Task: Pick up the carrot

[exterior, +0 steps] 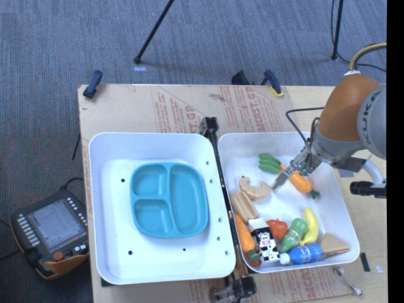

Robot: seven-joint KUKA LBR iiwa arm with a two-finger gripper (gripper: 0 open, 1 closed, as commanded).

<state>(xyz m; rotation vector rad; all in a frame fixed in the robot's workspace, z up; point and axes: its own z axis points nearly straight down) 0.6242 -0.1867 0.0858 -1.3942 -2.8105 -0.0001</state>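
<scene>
The carrot (301,183) lies near the right bin's (334,197) right wall, beside the green pea pod (269,163). The claw (295,172) closes on its upper end. It looks a light, stiff, smooth toy, best gripped across its thick middle.

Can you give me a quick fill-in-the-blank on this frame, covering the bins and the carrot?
The blue divided plate lies in the ___ bin. 
The hand hangs over the ___ bin. 
The carrot by the hand is coloured ___. 
The yellow banana lies ___ the camera than that carrot.

Missing words: left; right; orange; nearer
</scene>
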